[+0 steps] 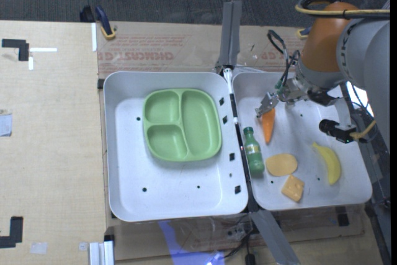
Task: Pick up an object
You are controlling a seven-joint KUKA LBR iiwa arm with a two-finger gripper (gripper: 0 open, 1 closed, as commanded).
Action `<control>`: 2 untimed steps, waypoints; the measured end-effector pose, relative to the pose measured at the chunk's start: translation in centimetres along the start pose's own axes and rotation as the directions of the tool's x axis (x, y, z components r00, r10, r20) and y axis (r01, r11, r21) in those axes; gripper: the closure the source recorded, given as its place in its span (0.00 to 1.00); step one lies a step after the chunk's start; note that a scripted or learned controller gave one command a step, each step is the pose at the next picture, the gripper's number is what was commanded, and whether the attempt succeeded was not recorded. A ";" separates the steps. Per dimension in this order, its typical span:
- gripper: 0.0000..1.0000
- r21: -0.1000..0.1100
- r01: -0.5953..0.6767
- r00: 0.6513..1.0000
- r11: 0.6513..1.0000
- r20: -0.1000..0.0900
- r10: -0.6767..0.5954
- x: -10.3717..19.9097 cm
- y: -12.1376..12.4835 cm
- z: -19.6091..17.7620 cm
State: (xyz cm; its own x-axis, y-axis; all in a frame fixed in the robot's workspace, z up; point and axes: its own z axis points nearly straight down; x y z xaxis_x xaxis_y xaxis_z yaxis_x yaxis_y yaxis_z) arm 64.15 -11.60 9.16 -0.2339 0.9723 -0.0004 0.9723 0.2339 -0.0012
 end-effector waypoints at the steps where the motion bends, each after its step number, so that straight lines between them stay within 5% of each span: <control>1: 1.00 -0.001 -0.003 1.000 1.000 0.001 0.003 -0.2 0.0 -0.9; 2: 1.00 0.000 -0.045 0.999 0.999 0.000 0.045 0.5 -3.6 -7.3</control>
State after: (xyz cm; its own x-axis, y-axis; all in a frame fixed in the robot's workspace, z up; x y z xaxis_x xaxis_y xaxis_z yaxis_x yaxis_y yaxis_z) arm 60.58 -11.97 16.49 -0.1896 0.9819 -0.0005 0.9819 0.1896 -0.0010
